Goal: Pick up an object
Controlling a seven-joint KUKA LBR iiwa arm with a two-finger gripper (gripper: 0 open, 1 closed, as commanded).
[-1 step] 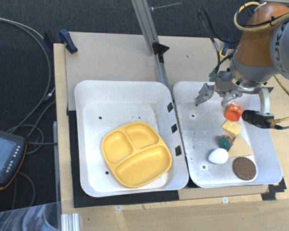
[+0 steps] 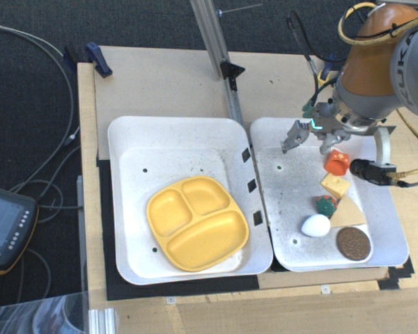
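Currently gripper point(image 2: 312, 139) hangs over right bin point(image 2: 285, 186), fingers spread, nothing between. Candidate objects bunched along right side: orange piece point(image 2: 337, 163), yellow block point(image 2: 335, 185), white egg point(image 2: 316, 225). Risk: crowding deflects fingers; egg rolls.

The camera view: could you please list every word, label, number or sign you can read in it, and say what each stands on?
None can be read.
The handheld pendant at the left edge has a screen and a keypad, but their markings are too small and blurred to read.
The arm's casing carries dark lettering at the right edge, cut off by the frame and unreadable.
The yellow tray, the bins and the small objects bear no visible text.
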